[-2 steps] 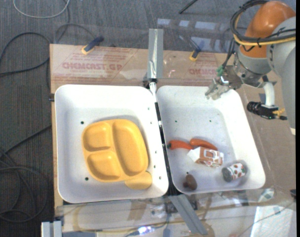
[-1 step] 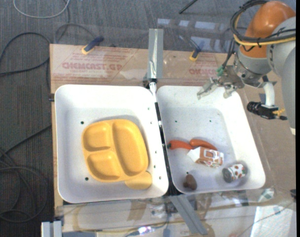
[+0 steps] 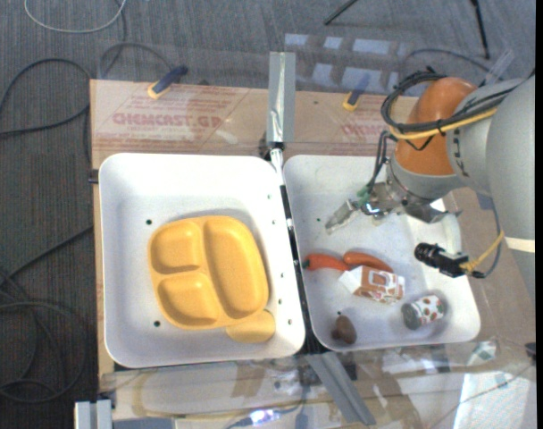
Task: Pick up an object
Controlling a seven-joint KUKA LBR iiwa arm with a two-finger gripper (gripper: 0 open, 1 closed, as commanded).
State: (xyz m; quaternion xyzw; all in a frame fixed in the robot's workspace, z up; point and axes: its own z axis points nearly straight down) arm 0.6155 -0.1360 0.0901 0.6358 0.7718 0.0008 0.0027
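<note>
Over on the left, the left bin [image 3: 120, 266] sits on the bench with a yellow divided tray [image 3: 209, 268] lying flat in its middle, three compartments facing up. Tucked against the tray's lower right corner is a small yellow piece [image 3: 252, 328], touching it near the bin's front wall.

Crossing the seam between the two bins, we come into the right bin [image 3: 321, 181]. Along its front half there's a little cluster: an orange carrot-like thing [image 3: 347, 262] lying crosswise, and just beside it, below and to the right, a white and orange packet [image 3: 375, 284]. Near the front wall sits a small dark brown lump [image 3: 344, 329], and further right a small patterned can [image 3: 423, 311] on its side. None of these are touched by the arm.

Above that cluster hangs the gripper [image 3: 343, 218], over the bare back part of the right bin, its thin fingers [image 3: 339, 219] pointing left and down. They look close together with nothing between them. The arm [image 3: 432, 146], orange band and grey body, comes in from the right edge.
</note>
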